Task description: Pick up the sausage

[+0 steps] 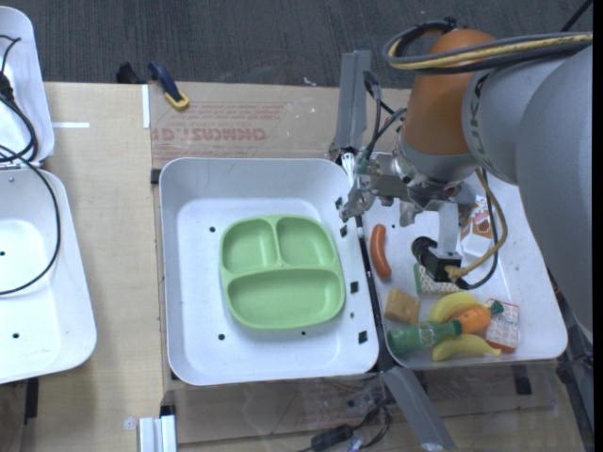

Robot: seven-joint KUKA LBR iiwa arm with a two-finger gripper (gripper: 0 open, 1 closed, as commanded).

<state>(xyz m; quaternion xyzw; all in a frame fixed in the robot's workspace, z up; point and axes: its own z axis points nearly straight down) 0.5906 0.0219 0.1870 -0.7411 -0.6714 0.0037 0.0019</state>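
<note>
Smooth, slightly glossy sausage (380, 250) of toy-like plastic, matt pale-green plastic divided plate (282, 272), white bins (179, 281) with a smooth moulded sheen, table (104, 149) of pale wood grain – brown cardboard sheet (236, 125) matt and printed, arm shell (546, 130) a satin grey, orange band (443, 92) glossy.

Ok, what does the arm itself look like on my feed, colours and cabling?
The grey KUKA arm has a rounded orange band above the wrist. Black and yellow cables loop over the band, and thinner black cables trail below. The two-finger gripper is a cluster of silver and black metal parts.
</note>
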